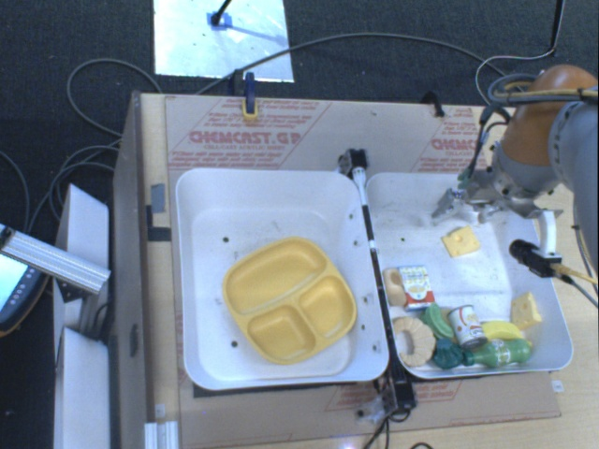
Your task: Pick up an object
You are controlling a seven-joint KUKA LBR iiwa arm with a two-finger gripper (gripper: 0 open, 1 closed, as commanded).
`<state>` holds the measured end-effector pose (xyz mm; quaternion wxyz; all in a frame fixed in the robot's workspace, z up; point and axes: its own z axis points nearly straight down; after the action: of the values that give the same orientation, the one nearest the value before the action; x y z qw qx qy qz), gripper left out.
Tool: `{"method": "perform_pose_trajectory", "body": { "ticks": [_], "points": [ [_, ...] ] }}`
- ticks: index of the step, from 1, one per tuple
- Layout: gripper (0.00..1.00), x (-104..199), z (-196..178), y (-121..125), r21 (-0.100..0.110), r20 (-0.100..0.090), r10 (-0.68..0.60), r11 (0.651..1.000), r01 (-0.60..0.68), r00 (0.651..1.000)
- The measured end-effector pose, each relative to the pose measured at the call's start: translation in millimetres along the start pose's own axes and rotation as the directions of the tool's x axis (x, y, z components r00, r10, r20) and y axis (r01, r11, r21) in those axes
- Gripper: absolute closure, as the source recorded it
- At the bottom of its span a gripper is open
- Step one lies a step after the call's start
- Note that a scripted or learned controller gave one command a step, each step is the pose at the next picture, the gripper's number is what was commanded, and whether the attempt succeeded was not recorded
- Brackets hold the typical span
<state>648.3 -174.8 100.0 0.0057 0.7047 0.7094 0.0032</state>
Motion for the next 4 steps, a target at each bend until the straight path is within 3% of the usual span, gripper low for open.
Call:
{"method": "perform_pose_trajectory", "body": {
  "ticks": [1,2,3,4],
  "points": [
    [0.00,-5.9,15.4,-25.7,0.011,-0.002,0.005,1.000,-0.005,1.000],
    [1.00,-7.6,-2.1,-20.8,-0.003,0.002,0.004,1.000,-0.004,1.000],
    [1.00,-10.6,0.5,-45.7,-0.014,0.004,0.004,1.000,-0.004,1.000],
    [1.00,22.6,4.1,-2.9,-0.011,0.004,0.003,1.000,-0.003,1.000]
  ]
}}
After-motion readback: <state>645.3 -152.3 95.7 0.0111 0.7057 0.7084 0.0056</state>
